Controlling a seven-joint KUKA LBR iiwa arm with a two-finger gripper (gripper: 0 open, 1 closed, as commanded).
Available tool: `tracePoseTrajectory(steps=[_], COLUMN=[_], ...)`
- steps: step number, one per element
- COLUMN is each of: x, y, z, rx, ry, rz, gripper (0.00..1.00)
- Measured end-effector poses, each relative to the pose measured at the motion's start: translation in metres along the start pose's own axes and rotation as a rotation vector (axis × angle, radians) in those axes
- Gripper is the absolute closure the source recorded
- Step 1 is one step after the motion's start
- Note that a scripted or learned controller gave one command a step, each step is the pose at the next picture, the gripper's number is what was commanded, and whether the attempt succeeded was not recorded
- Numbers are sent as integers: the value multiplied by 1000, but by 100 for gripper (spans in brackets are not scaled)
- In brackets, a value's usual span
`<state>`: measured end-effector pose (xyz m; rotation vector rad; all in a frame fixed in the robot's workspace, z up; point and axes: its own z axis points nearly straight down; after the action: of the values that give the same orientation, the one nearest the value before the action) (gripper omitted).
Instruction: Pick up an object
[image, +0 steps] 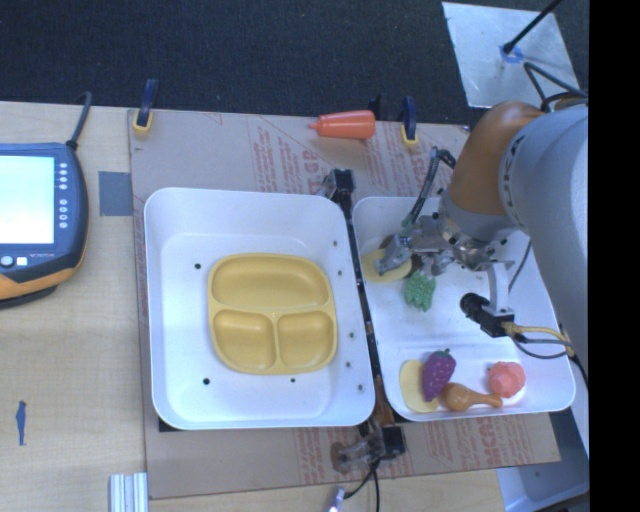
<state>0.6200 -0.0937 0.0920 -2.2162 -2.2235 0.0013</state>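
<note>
My gripper (420, 258) hangs low over the upper part of the right bin (540, 300), reaching in from the right. A green, broccoli-like toy (420, 293) sits right beneath it, touching or nearly touching its tip. Partly hidden under the gripper's left side is a pale yellow piece (384, 266). Along the bin's front edge lie a purple grape bunch (437, 372) on a flat yellow slice (411, 386), a tan drumstick (468, 398) and a pink-red round toy (507, 378).
The left bin (175, 300) holds a yellow divided plate (272, 310). An orange carrot toy (345, 125) lies on the cardboard behind the bins. A teach pendant (35, 215) rests at the far left of the bench.
</note>
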Motion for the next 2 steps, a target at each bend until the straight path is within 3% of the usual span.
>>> tracePoseTrajectory(steps=[1, 2], x=[-5, -54], y=[37, 37], z=[0, -26], rx=[-1, 2], ry=[0, 6], rz=[-2, -1], gripper=[0, 0])
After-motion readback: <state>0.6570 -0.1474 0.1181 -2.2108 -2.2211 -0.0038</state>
